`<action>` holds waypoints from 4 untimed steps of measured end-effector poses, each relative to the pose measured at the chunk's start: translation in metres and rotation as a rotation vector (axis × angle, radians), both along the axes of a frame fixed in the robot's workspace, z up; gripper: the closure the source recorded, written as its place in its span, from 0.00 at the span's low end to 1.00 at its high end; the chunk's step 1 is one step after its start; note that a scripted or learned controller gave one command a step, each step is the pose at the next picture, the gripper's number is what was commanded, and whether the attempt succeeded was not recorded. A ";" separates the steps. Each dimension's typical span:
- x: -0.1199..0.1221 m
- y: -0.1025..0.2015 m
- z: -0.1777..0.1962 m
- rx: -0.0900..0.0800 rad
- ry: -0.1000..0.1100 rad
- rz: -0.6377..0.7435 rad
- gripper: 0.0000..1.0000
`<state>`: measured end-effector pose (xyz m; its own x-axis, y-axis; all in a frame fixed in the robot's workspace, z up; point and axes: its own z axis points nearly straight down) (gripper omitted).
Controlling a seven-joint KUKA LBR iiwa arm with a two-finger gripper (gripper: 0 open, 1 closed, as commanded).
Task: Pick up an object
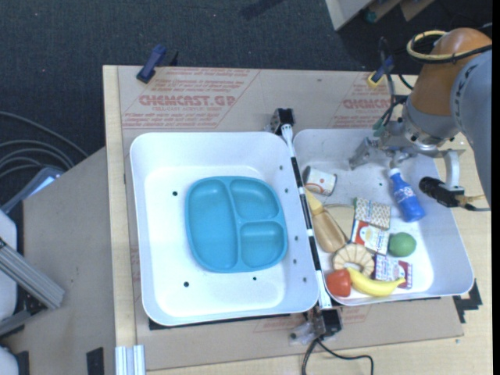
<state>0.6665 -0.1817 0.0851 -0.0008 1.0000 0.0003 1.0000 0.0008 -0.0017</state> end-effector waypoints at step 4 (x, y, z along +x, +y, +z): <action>0.000 -0.011 0.000 -0.001 -0.001 -0.001 0.00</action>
